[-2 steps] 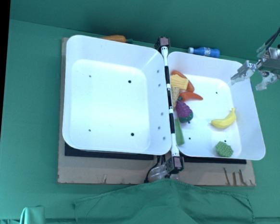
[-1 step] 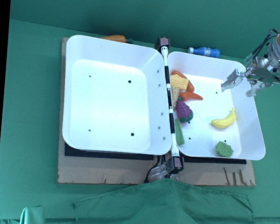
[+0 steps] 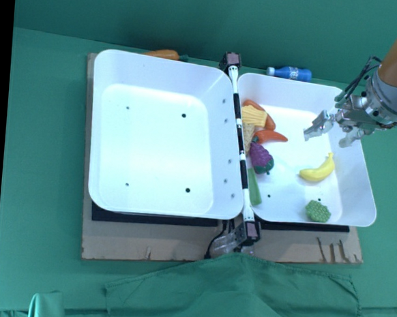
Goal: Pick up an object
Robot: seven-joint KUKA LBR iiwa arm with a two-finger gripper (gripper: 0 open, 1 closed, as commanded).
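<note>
My gripper hangs above the right bin, near its far right side, with its two fingers spread apart and nothing between them. Just below it a yellow banana lies on the bin floor. A green bumpy toy sits near the bin's front edge. Against the bin's left wall lie a purple grape bunch, an orange-red carrot, a yellow wedge-shaped toy and a green stalk.
The left bin lies beside the right one, with a striped bar between them. A blue bottle and an orange toy lie behind the bins. Green cloth is bunched in front.
</note>
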